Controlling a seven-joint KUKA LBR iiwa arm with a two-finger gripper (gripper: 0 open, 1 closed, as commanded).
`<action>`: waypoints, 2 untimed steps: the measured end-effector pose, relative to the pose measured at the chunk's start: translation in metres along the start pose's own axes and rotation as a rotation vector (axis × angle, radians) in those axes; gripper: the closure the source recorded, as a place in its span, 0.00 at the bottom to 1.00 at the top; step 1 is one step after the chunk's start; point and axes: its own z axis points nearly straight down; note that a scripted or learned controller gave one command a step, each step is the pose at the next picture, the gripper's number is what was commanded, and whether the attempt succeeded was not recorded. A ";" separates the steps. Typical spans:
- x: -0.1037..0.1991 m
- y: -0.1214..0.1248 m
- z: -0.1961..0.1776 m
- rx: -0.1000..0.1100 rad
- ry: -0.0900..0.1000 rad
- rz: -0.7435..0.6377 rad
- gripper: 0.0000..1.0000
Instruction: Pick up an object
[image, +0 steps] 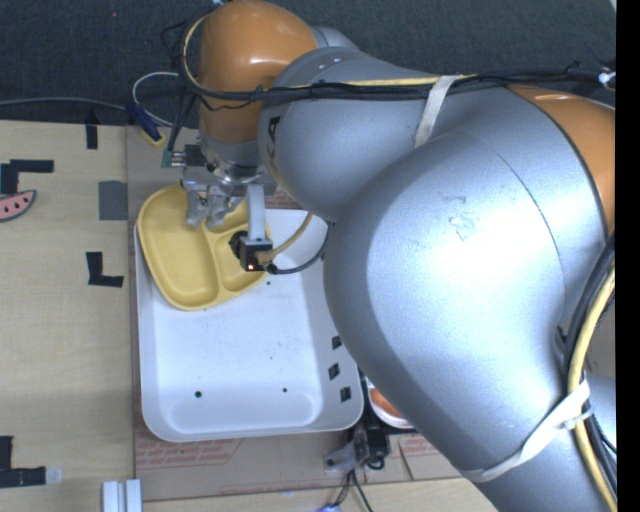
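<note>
My view is mostly blocked by the arm (470, 270), which covers the right bin and leaves an orange object (383, 404) peeking out beneath it. Beyond it the left bin (240, 390) holds a yellow tray (185, 255) at its far corner. The gripper (212, 205) sits over the tray's far edge, and I cannot tell its state.

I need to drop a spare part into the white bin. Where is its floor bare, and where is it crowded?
The white bin has bare floor across its near half, between the yellow tray and the near rim. The far left corner is crowded: the tray lies there with the claw over it. The grey arm covers the right.
</note>
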 end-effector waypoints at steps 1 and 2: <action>0.000 -0.068 0.022 0.004 -0.001 0.000 1.00; 0.000 -0.014 -0.038 0.000 0.000 0.000 1.00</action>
